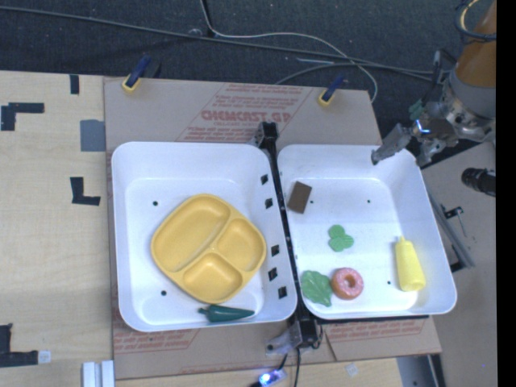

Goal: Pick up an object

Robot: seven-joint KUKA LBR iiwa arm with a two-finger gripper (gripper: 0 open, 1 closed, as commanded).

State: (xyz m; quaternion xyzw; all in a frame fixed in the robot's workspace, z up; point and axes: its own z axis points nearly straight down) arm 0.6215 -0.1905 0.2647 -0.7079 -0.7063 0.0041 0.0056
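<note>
The right bin (427, 208) holds a brown block (300, 197) near its far left corner, a small green piece (340, 238) in the middle, a green leafy piece (316, 287) and a pink-frosted donut (347, 283) at the front, and a yellow bottle (409, 264) along the right wall. My gripper (413, 147) hangs over that bin's far right corner, open, with nothing between its fingers. It is well apart from every object.
The left bin (129, 216) carries a yellow divided plate (209, 247) and a dark green pepper (226, 314) by its front wall. A black divider (278, 216) runs between the bins. Cables cross the dark floor behind the bench.
</note>
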